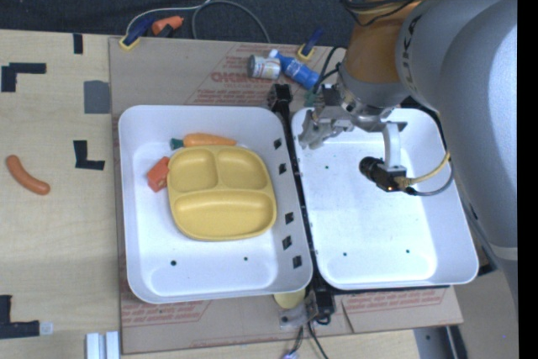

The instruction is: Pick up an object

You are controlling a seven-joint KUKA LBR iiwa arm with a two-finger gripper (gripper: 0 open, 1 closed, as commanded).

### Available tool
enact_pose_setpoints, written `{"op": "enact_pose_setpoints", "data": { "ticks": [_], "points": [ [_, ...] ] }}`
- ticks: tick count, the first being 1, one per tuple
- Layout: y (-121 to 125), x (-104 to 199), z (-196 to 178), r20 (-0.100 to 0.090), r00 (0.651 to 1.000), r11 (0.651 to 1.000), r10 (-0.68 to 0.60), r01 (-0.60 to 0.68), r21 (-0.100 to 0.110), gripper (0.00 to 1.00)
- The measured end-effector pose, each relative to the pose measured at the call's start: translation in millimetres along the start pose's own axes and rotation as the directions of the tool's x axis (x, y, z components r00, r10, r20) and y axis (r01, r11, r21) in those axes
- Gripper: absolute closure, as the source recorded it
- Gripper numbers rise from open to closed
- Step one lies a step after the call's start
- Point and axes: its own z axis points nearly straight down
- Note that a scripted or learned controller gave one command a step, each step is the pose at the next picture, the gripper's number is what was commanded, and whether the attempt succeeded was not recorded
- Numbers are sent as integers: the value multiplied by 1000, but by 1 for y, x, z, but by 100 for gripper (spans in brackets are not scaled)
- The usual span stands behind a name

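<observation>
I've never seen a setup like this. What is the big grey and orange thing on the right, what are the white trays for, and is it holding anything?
You are looking down from a fixed camera above a bench. The big grey shape is a robot arm with an orange band; its gripper hangs over the right bin, near the top-left corner. I see nothing between its fingers. The left bin holds a yellow divided plate, with a toy carrot and a small orange piece beside it. An orange sausage-like toy lies outside on the bench.

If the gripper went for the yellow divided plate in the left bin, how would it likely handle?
The yellow divided plate looks like rigid moulded plastic, probably light. Lying flat and wide, it likely offers only its rim to pinch, and may slide on the smooth left bin.
</observation>
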Motion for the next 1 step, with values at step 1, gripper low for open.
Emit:
{"op": "enact_pose_setpoints", "data": {
  "ticks": [1],
  "points": [
    [-4, 76, 7, 1, 1000, 1000, 0, 0, 8, 100]
  ]
}}
